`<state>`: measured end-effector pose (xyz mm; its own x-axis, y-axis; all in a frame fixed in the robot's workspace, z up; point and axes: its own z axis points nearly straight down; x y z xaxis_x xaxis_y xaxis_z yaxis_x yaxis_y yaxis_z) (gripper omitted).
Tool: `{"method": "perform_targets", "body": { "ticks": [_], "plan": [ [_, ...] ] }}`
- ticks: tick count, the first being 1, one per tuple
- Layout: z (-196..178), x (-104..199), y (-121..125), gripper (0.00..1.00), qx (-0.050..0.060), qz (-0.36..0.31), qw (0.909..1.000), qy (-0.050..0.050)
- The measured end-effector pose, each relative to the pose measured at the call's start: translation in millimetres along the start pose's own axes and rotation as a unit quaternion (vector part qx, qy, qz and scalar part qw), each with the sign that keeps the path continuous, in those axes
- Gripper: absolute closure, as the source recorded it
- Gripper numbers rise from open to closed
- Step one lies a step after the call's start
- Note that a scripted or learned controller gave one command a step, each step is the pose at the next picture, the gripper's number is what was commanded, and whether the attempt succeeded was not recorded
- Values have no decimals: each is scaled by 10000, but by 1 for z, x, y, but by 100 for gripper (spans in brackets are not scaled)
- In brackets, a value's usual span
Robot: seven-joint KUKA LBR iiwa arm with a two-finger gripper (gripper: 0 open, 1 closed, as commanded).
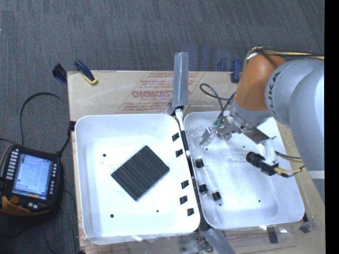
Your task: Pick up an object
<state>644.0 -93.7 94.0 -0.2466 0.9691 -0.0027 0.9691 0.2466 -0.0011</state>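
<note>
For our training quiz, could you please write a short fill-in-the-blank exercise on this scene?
1. The dark grey ribbed square pad lies in the ____ shallow white bin.
2. The end effector hangs over the ____ shallow white bin.
3. The arm's band above the wrist is ____.

Missing words: left; right; orange

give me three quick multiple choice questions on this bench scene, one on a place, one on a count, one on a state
1. Where does the dark grey ribbed square pad lie?
A. left white bin
B. right white bin
C. on the floor

2. How many shallow white bins stand on the bench?
A. one
B. two
C. three

3. How does the pad lie?
A. standing on edge
B. flat, turned cornerwise
C. folded in half

Answers:
1 A, it rests on the left white bin floor.
2 B, the left one and the right white bin sit side by side.
3 B, its whole ribbed face shows, corners pointing up and down the view.
</note>
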Motion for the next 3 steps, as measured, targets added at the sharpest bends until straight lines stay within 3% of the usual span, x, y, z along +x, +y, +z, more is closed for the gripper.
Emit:
{"method": "perform_targets", "body": {
  "ticks": [3],
  "plan": [
    [0,0,0,0,0,0,10000,0]
  ]
}}
